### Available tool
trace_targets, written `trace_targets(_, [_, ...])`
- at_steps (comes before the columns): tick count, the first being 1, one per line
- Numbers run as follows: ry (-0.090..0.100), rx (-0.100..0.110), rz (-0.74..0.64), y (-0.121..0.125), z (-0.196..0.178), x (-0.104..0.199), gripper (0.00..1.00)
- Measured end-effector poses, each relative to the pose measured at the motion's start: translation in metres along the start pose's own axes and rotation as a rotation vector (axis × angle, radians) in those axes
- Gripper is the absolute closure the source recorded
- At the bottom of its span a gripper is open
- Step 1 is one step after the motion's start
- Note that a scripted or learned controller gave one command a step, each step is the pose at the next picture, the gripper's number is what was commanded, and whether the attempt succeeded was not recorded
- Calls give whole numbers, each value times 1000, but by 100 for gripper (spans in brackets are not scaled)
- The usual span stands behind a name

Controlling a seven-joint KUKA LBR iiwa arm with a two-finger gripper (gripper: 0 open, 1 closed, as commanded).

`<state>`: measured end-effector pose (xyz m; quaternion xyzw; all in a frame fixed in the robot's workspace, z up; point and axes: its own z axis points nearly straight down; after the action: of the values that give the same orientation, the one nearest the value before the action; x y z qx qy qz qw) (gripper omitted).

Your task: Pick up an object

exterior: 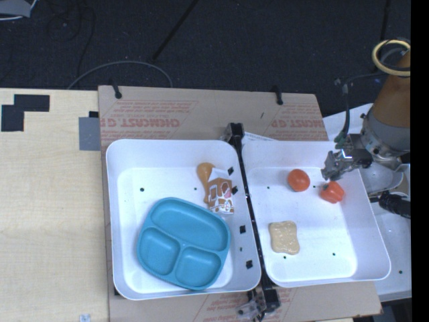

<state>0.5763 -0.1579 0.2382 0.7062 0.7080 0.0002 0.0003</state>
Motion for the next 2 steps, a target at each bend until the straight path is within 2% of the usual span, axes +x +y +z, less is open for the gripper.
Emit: trace_targets(2, [3,5,-2,-3,14,111,100])
